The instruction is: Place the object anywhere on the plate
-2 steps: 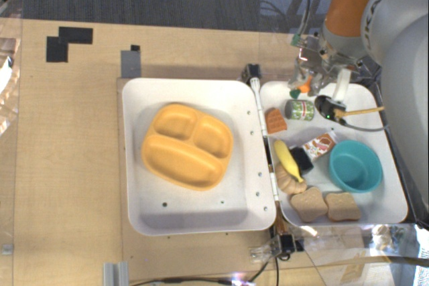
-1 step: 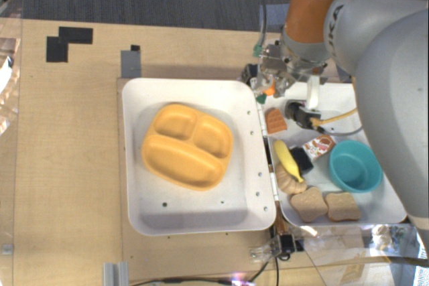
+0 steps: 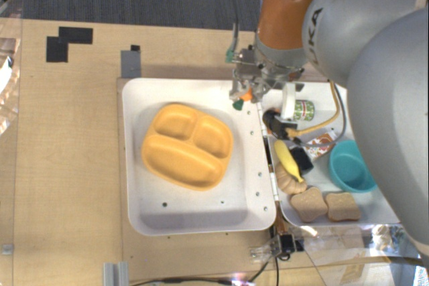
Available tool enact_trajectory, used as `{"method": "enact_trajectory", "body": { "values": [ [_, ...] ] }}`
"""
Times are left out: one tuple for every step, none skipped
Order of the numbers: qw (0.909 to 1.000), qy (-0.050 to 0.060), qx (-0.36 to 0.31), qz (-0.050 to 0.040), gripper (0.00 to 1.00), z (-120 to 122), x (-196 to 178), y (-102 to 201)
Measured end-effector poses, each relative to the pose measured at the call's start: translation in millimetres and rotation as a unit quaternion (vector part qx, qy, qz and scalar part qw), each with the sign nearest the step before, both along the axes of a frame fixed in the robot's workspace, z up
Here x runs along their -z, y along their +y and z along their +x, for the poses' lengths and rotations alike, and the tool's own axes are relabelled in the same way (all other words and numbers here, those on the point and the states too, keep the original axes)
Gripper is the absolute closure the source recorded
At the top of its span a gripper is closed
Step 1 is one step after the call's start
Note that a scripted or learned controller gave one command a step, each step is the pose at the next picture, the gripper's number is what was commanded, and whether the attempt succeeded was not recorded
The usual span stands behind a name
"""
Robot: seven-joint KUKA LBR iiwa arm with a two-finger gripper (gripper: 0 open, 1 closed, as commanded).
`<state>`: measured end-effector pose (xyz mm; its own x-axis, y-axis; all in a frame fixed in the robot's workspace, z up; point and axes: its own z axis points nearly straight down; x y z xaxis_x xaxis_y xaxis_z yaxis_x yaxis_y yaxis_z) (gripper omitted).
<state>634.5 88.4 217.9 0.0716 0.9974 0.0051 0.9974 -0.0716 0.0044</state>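
Gripper (image 3: 245,92) hovers at the plate's (image 3: 187,145) two o'clock, seemingly pinching a small orange-green object (image 3: 241,100). Carrying step, I'd judge; next, swing toward eight o'clock and release.

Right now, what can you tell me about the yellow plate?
The yellow plate looks like smooth plastic, a rounded square turned at a slant. Raised ridges split it into three compartments: one long one nearer the camera and two smaller ones behind. It lies flat on the floor of the left white bin, near its middle, with nothing on it. The hand hangs beyond its far right corner, not touching.
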Motion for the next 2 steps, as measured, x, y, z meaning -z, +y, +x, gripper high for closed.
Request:
{"method": "enact_trajectory", "body": {
  "values": [
    [0.9980, 0.001, -0.064, -0.0014, 1.00, -21.9, -20.3, 55.7],
    [0.9980, -0.001, -0.064, -0.0013, 1.00, -20.4, -31.2, 54.9]
  ]
}}
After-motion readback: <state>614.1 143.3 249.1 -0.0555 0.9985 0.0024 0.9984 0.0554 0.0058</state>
